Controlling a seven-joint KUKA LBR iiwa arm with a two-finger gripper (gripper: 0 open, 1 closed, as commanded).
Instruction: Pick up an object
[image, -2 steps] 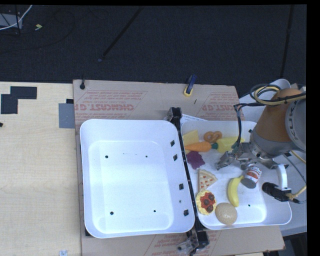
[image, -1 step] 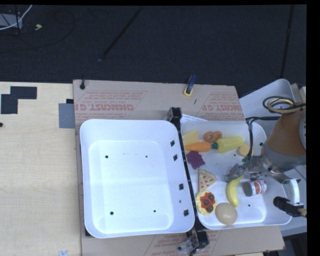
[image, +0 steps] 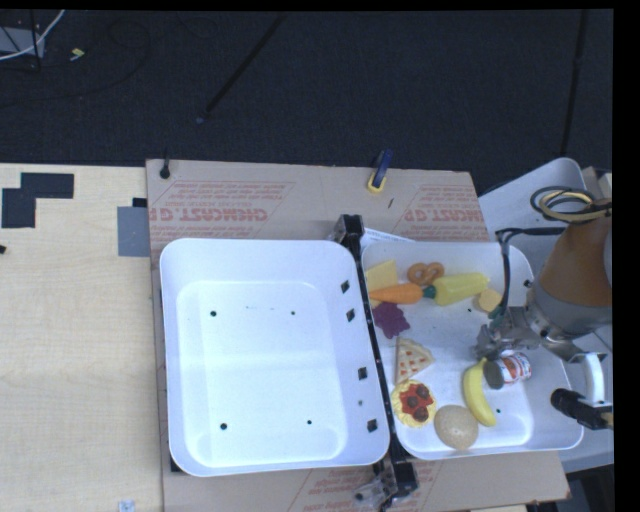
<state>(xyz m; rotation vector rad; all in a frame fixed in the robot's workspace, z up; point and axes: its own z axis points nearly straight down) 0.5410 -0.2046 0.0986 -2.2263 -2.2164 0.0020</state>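
Reaching step: the pincer, fingers unreadable, hangs over the can; next, descend at banana's two o'clock.

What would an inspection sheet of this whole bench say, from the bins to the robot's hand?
Surface: bench with a cardboard sheet under two white bins.
Job's things: right bin holds a banana, corn cob, carrot, pretzel, pizza slice, purple piece, round tart, pale egg-like lump, small can.
Clutter: left bin, nothing seen inside.
Hand: hand low in the right bin, beside the can; grip cannot be judged.
Cables: yellow-black loop at right; thin leads on the dark floor.
Surroundings: blue-yellow clamp at the cardboard's far edge.
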